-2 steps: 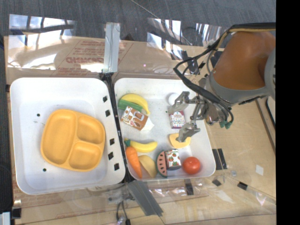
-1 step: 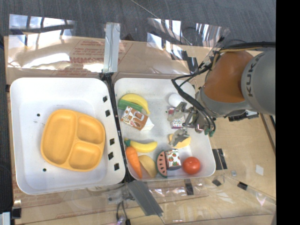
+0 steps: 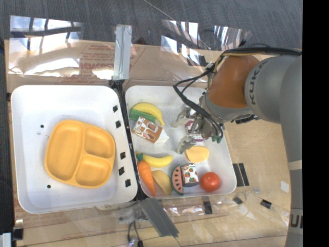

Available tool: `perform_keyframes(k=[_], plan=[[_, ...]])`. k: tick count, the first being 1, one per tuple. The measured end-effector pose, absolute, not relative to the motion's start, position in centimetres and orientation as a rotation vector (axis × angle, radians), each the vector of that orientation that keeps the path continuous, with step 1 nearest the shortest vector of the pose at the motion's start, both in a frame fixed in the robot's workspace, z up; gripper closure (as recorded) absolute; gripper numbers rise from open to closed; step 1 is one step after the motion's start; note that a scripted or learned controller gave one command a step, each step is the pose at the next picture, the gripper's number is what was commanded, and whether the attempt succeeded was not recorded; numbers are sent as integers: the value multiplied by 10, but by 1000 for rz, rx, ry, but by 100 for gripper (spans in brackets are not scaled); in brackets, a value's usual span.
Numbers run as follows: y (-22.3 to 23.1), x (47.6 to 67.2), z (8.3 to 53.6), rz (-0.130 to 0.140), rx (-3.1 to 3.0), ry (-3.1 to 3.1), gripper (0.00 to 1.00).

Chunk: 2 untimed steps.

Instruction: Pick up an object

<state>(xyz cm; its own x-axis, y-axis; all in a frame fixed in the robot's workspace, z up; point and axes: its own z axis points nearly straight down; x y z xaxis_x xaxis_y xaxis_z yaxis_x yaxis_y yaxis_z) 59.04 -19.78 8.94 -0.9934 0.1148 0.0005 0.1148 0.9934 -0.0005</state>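
Gripper (image 3: 186, 131) sits low in the right bin (image 3: 226, 163), fingers spread apart and grasping nothing, just above a yellow wedge (image 3: 198, 154). Tomato (image 3: 209, 181) lies lower right; bananas (image 3: 147, 110) upper left. Yellow tray (image 3: 79, 153) occupies the left bin (image 3: 25, 138).

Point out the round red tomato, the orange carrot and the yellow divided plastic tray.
Round red tomato (image 3: 209, 181), camera view, middle of its top.
Orange carrot (image 3: 146, 177), camera view, mid-length of its body.
Yellow divided plastic tray (image 3: 79, 153), camera view, central ridge between compartments.

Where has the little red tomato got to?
The tomato sits in the right bin's near right corner, beside the small strawberry-printed carton and just below the yellow lemon-like piece.
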Motion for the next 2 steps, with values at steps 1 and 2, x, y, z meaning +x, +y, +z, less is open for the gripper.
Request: perform_keyframes(k=[1,2], plan=[[-152,593,110,-4,-139,-3135,0],[-95,596,89,-4,-94,-3135,0]])
